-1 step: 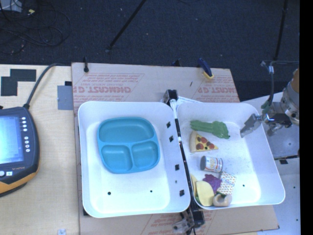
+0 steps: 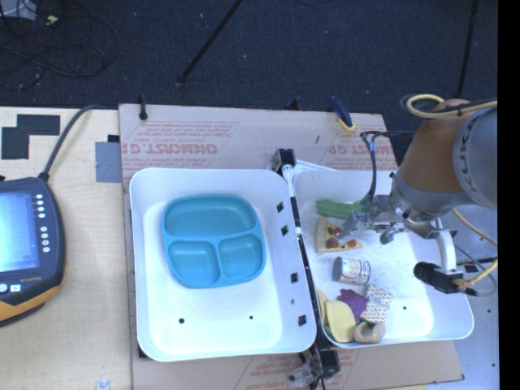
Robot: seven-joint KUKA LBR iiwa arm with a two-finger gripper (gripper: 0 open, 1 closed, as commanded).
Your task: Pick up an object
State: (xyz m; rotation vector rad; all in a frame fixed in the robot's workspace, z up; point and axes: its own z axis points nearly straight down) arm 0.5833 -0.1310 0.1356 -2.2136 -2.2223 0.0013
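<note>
While the gripper (image 2: 355,220) (grip impossible to tell) hovers, a flat pizza slice (image 2: 335,236) lies beneath

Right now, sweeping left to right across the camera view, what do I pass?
Pendant screen → blue divided plate in the left bin → pizza slice toy in the right bin → arm's orange band.

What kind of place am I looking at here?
Most likely a robotics lab test bench: a grey and orange robot arm reaches over two white bins, a teach pendant lies beside them, and cables trail across the dark floor.
</note>
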